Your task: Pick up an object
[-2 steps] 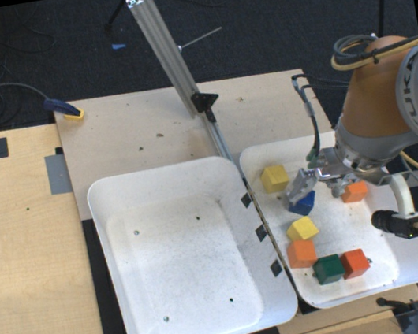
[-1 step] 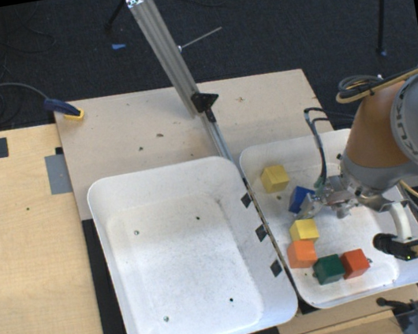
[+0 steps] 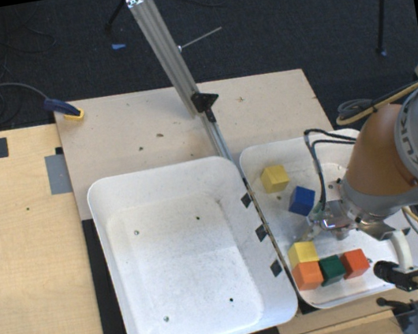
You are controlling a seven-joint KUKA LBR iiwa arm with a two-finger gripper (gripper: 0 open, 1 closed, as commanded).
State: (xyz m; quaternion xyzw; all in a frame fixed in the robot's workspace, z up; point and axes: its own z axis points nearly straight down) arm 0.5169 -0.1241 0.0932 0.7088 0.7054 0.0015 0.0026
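Note:
The right bin holds several small blocks. A yellow block lies near its back, with a blue block just in front of it. Along the front of the bin sit a second yellow block, an orange block, a green block and a red-orange block. My gripper hangs low in the right bin, between the blue block and the front row, just right of the front yellow block. The wrist hides its tips.
The left bin stands beside the right one, with black clips along the shared wall. A slanted aluminium bar rises behind the bins. The arm's orange band and cables cover the right bin's right side.

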